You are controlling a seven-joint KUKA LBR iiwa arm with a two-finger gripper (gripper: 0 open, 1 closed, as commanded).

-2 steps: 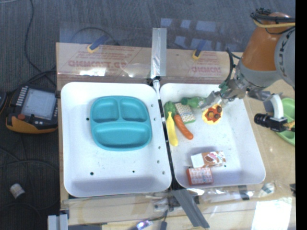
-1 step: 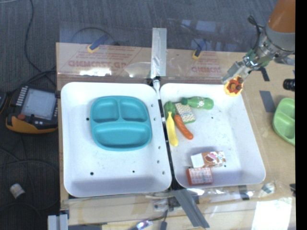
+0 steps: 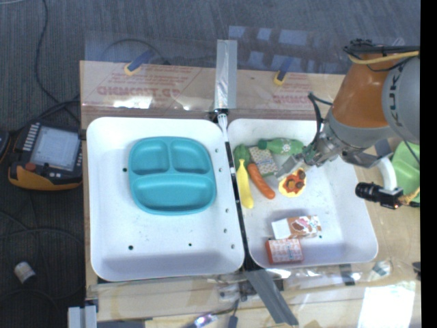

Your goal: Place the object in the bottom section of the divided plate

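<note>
A teal divided plate lies in the left bin, with two small sections at the far side and one wide section nearest me. My gripper hangs low over the back of the right bin, just above a yellow pizza-slice toy with red dots. Beside it to the left are an orange carrot, a speckled cracker-like piece and a green vegetable toy. A yellow banana lies along the right bin's left wall.
Two small food boxes, one white and brown and one reddish, sit at the right bin's front. A raised divider separates the bins. The arm's orange band looms over the right bin's far corner.
</note>
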